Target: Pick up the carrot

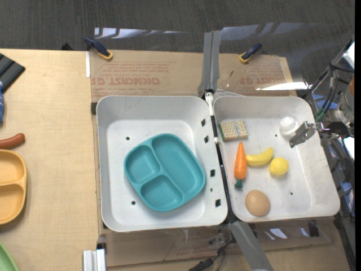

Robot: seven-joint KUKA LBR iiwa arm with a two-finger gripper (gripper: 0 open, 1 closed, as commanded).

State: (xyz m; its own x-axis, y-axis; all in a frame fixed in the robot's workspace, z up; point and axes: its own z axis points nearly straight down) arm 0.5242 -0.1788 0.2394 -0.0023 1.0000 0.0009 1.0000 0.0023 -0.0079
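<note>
Carrot: long axis near vertical in frame, lower left of gripper; finger state indiscernible.

Two shallow bins side by side on a bench. In the left bin, a divided plate lying near the middle, tilted. In the right bin, a carrot lying lengthwise near the left wall, leafy end toward the front. Behind the carrot, a small waffle-like block. Just right of the carrot, a banana, and right of that, touching or nearly so, a lemon. In front of these, an egg. Near the back right, a small rounded object, with the gripper just beside it, reaching in from the right. On the bench far left, a second divided plate with a sausage behind it.
</note>
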